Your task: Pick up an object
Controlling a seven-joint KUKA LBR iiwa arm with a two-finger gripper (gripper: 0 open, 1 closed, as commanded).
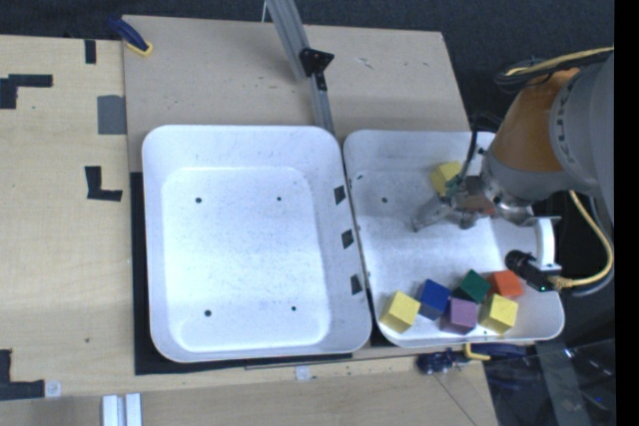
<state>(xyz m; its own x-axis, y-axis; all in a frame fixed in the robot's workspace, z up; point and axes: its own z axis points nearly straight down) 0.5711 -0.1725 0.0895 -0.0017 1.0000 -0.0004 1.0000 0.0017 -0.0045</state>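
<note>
My gripper [444, 216] hangs low over the upper middle of the right bin [399, 160]. Its two grey fingers stand spread apart with nothing between them. A yellow block [445, 177] lies just behind the gripper, close to the wrist. Along the bin's front edge sits a cluster of blocks: a yellow block [401, 311], a blue block [433, 298], a purple block [462, 314], a green block [472, 286], an orange-red block [507, 283] and another yellow block [501, 313]. The gripper is well apart from this cluster.
The left bin [160, 214] lies beside the right one, their rims meeting at a raised divider [344, 214]. A grey metal pole [285, 5] slants in from the top down to the bins' shared back corner. The arm's body and cables [559, 145] overhang the right bin's right side.
</note>
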